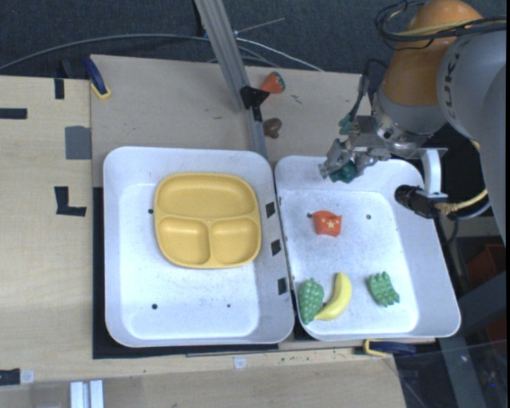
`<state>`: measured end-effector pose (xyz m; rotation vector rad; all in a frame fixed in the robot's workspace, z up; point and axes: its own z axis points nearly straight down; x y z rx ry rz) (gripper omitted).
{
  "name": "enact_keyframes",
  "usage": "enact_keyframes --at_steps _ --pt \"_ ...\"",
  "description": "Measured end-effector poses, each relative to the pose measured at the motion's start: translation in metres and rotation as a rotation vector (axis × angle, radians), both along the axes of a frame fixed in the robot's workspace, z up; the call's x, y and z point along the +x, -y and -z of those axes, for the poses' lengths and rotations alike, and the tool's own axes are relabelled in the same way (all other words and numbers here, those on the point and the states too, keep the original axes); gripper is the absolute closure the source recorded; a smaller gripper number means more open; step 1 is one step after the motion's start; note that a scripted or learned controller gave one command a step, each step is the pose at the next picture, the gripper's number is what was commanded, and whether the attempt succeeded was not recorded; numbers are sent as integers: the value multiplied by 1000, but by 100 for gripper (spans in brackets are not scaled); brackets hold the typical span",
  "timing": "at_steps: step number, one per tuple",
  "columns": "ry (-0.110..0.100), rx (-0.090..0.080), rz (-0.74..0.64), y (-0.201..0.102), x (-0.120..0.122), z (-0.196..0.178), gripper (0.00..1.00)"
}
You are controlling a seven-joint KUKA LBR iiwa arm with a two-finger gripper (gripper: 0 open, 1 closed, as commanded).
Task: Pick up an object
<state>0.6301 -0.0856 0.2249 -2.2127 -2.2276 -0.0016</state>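
Observation:
My gripper (343, 167) hangs over the far edge of the right bin (433, 253), raised above its floor. A small dark teal object (348, 174) shows between its fingertips, and the fingers are closed on it. On the floor of the right bin lie a red piece (327, 223) in the middle, a yellow banana (337, 297) at the near side, a bumpy green piece (311, 297) touching the banana's left, and another green piece (382, 288) to the right.
The left bin (127, 253) holds a yellow divided plate (208, 219). A grey pole (225, 45) slants down to the bins' far edge. Beyond the bins, a small red item (274, 82) and a brown one (273, 127) lie on the bench.

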Motion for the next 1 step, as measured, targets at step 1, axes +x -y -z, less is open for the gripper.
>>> enact_keyframes --at_steps 1 --pt "-1 0 -1 -57 -1 -5 100"
